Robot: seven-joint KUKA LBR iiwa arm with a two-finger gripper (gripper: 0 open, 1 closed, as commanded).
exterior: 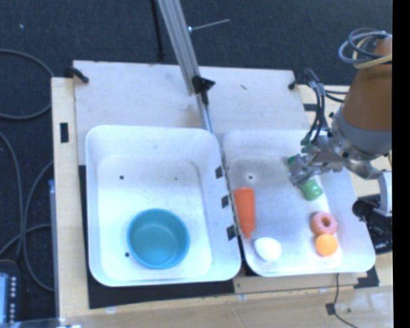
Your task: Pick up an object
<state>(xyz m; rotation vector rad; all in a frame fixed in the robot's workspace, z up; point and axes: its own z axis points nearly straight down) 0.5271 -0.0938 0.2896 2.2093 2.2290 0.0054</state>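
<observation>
Broadly, the pale wooden surface (137, 94) carries two shallow white plastic bins side by side. The left white bin (150, 156) holds a round blue plastic bowl (158, 238) toward its near side. The right white bin (273, 159) holds several small things: an orange carrot-shaped toy (244, 209) lying along its left wall, a white egg-shaped object (267, 249) at the near edge, a pink ring-shaped doughnut toy (323, 222) and a small orange ball (326, 245) just nearer than it. A small green cylindrical object (312, 188) lies toward the bin's right, directly under the arm's gripper (302, 171). Whether the fingers are spread or pinching the green piece cannot be told.
</observation>
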